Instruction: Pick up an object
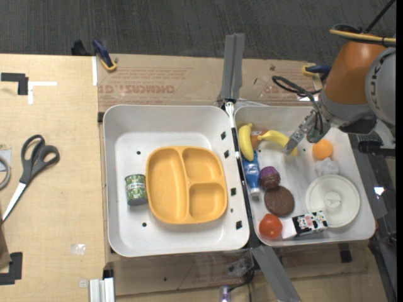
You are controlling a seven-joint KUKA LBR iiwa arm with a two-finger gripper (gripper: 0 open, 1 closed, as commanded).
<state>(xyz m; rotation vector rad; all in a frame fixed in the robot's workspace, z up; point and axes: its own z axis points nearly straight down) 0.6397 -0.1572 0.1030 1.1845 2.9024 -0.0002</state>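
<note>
An object to be lifted has not been singled out yet, though the nearest candidate is the curved yellow banana (pixel 272 137) lying in the right bin (pixel 362 168), just beside the pincer (pixel 301 135). Nothing sits between the fingers, so the pick is not yet done; by my reading the arm is at the approach stage, with closing and lifting both left to do.

Going by size: the surface (pixel 50 231) is pale, smooth wood. On it rest the two shallow white bins of glossy moulded plastic. The left bin (pixel 119 137) carries a matte yellow tray (pixel 187 185) with three rounded compartments, and a small green can (pixel 135 189) touching its left edge. The grey arm with its orange band (pixel 352 71) leans in over the right bin.

In that bin lie a round white lid-like dish (pixel 332 199), a second banana (pixel 245 142) along the left wall, a blue bottle (pixel 252 177), a rough brown disc (pixel 279 201), a dark purple fruit (pixel 270 177), a shiny red tomato (pixel 271 226), a smooth orange ball (pixel 322 149) and a black-and-white carton (pixel 310 223).

The pincer points down to the left; I cannot tell whether it is released or clenched.
</note>
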